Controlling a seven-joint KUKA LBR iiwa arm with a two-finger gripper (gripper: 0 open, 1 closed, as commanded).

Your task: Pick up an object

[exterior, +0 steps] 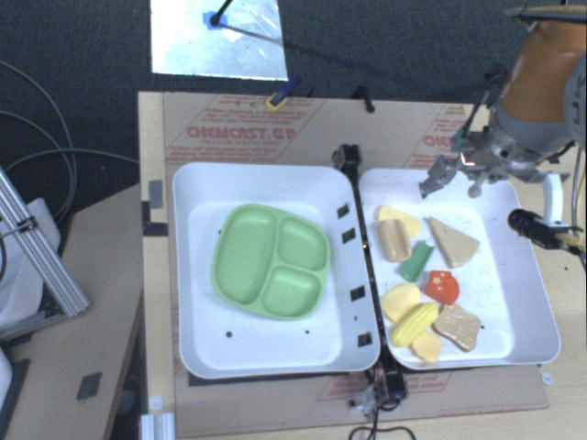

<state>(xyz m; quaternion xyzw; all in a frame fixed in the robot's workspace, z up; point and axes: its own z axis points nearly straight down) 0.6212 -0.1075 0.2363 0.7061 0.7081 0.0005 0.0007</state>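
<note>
The right bin [523, 282] holds several toy foods: a yellow piece [400, 216], a tan roll [393, 239], a green pickle [417, 260], a tan wedge [455, 241], a red piece [442, 287], a yellow lump [401, 301], a corn cob [415, 324], a toast slice [459, 327] and a small orange piece [427, 346]. My gripper [453, 185] hangs over the bin's far edge, above and beyond the food. Its two fingers stand apart, open, with nothing between them.
The left bin [197, 209] bears a green divided plate [271, 261]. A black divider with clips [359, 246] runs between the bins. A black and white fitting [541, 218] juts over the right bin's right rim. Cardboard lies under both bins.
</note>
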